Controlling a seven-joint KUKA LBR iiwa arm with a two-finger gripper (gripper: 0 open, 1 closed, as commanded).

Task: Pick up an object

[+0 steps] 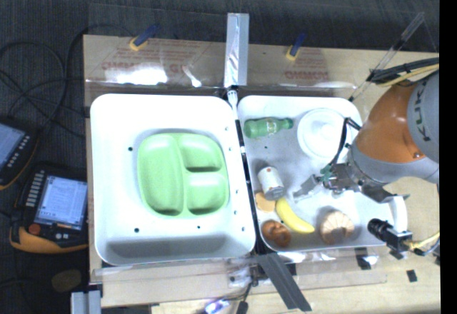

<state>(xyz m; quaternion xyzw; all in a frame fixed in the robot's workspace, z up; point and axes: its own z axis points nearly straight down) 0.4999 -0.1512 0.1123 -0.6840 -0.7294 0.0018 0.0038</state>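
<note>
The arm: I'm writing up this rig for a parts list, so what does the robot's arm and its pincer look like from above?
The arm is bulky and rounded, with an orange band above a grey wrist section. Dark lettering shows on the pale casing near the picture's right edge. A thin dark cable loops beside the wrist. The pincer is small, metallic grey, with slim parts and a greenish spot near its base.

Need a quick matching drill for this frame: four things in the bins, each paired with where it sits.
Things:
1. green tray
2. green bottle
3. banana
4. white bowl

Places:
A. right bin, far right corner
B. left bin, middle
C. right bin, far edge next to the divider
D. right bin, near side, between two brown items

Pairs: 1-B, 2-C, 3-D, 4-A
</note>
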